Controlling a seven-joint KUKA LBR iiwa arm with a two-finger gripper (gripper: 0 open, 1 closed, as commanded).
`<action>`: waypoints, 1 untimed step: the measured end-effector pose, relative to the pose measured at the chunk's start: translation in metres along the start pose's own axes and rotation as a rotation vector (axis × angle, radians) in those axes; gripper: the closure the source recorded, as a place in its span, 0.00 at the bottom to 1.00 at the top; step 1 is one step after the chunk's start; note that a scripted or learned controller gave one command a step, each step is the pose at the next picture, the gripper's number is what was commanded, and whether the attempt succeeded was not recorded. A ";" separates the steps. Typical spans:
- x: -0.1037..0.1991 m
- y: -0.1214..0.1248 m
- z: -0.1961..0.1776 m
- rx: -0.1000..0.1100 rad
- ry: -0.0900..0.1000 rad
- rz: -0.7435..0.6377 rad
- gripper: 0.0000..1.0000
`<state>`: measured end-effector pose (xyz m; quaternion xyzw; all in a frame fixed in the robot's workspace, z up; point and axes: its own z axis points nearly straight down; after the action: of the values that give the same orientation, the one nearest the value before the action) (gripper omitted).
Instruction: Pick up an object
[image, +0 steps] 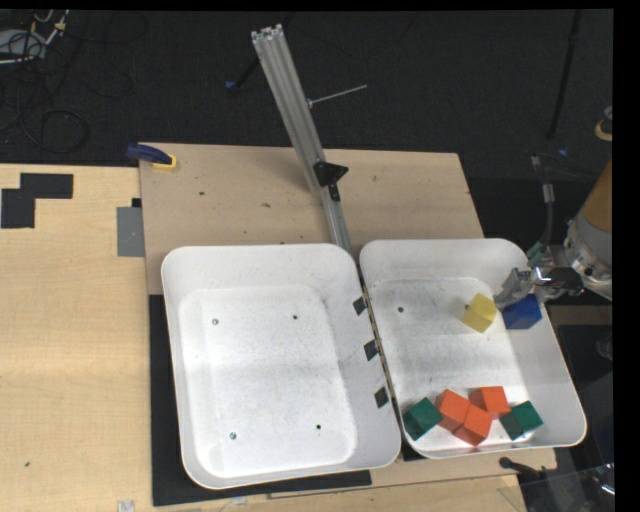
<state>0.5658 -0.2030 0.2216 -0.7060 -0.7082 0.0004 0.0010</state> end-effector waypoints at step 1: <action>0.059 -0.001 0.008 0.003 0.003 -0.001 1.00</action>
<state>0.5646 -0.1436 0.2132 -0.7057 -0.7085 0.0005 0.0030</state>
